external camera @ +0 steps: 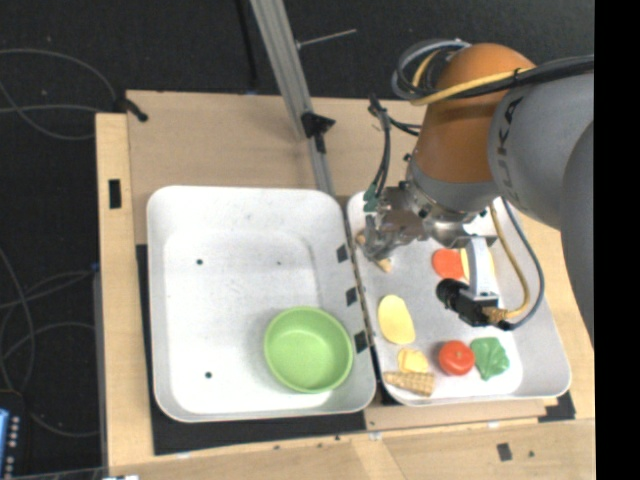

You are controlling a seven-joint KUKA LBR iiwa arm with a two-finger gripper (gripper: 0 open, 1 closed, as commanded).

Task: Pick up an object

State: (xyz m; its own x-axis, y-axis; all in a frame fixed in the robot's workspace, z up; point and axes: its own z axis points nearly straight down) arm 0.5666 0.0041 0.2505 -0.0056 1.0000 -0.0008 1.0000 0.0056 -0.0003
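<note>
My gripper [377,245] hangs low over the far left corner of the right bin [545,353], close to the wall between the two bins. A small tan piece [384,264] lies right under its tip; I cannot tell whether they touch. Nearer the front lie a pale yellow oval piece [396,318], a yellow wedge [412,360] and a waffle-patterned piece [411,381]. A red tomato [456,357] and a green leafy piece [490,356] sit at the front right. An orange-red piece [449,262] shows beside the wrist, partly hidden by it.
The left bin [210,258] holds a green bowl [308,348] at its front right corner. A slanted metal pole [290,78] rises behind the bins. The arm's grey and orange bulk [480,128] covers the far right of the right bin.
</note>
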